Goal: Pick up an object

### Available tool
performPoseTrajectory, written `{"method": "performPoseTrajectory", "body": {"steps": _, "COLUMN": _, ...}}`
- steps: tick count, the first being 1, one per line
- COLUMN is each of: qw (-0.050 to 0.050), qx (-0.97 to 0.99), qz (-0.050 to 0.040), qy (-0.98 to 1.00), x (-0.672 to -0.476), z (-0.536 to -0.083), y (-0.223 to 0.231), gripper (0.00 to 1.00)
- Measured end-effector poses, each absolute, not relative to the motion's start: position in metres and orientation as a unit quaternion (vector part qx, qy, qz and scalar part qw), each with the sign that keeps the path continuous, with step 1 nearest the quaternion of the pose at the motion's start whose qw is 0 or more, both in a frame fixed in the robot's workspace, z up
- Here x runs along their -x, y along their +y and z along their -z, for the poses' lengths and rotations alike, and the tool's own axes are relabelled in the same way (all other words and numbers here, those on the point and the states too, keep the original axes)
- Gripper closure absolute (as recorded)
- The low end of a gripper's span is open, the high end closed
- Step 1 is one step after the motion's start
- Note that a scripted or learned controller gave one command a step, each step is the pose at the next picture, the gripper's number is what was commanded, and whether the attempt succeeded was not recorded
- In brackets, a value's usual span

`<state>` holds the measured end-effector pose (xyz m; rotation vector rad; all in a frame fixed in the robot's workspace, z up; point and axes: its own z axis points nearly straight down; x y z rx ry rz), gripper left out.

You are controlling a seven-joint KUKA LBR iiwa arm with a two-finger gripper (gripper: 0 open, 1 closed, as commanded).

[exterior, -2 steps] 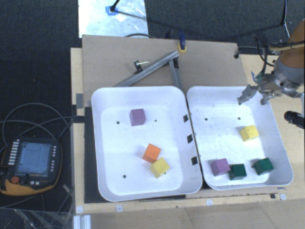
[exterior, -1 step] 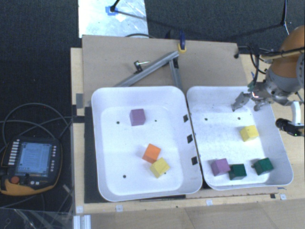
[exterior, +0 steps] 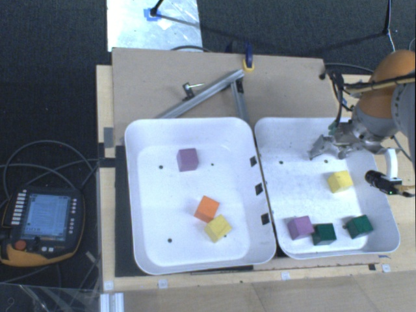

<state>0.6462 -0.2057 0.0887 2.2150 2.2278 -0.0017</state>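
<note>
My gripper [exterior: 329, 149] hangs over the far part of the right bin [exterior: 286, 135], open, with nothing between its fingers. A yellow cube [exterior: 340, 181] lies just in front of it. Along the right bin's near wall sit a purple cube [exterior: 300, 227], a dark green cube [exterior: 324, 233] and a second green cube [exterior: 358, 225]. The left bin [exterior: 143, 194] holds a purple cube [exterior: 187, 159], an orange cube [exterior: 207, 208] and a yellow cube [exterior: 218, 228], the last two touching.
A metal bar [exterior: 201, 95] lies on the brown board behind the bins. A teach pendant [exterior: 42, 225] with cables rests left of the bench. The arm's grey and orange wrist [exterior: 390, 90] stands over the right bin's far right corner.
</note>
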Motion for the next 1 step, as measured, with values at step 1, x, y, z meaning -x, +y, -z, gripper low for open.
{"method": "performPoseTrajectory", "body": {"steps": 1, "qw": 0.003, "qx": -0.704, "qz": -0.0008, "qy": 0.71, "x": -0.6482, "z": -0.1031, "y": -0.2062, "gripper": 1.0}}
